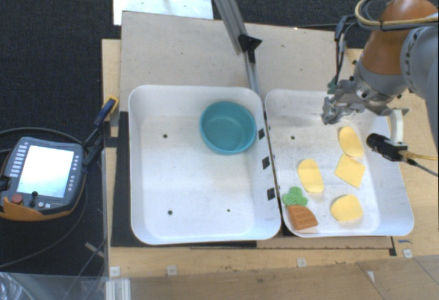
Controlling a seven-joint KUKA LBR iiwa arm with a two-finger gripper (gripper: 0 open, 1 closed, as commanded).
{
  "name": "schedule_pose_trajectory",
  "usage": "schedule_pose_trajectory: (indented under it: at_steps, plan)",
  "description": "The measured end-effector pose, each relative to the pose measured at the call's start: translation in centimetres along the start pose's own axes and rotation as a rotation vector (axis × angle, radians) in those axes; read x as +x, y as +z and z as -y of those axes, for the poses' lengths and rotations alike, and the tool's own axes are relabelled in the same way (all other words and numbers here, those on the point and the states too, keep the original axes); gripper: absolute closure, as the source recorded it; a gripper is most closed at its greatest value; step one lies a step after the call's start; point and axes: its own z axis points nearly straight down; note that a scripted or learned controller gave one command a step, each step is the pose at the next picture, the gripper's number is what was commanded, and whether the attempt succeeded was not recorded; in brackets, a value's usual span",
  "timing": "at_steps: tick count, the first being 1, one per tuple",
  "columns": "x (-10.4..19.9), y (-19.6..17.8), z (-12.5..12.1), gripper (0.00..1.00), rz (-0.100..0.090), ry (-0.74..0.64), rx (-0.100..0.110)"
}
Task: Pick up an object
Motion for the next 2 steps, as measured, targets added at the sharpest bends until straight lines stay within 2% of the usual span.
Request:
schedule_pose_trajectory:
  at_steps: [1,2]
  plan:
    - [-0.2,-6.4,-0.2,1.0,0.0,-0.001,-0.002]
    - [-0.2,-11.0,-0.3,1.0,0.0,-0.001,-0.001]
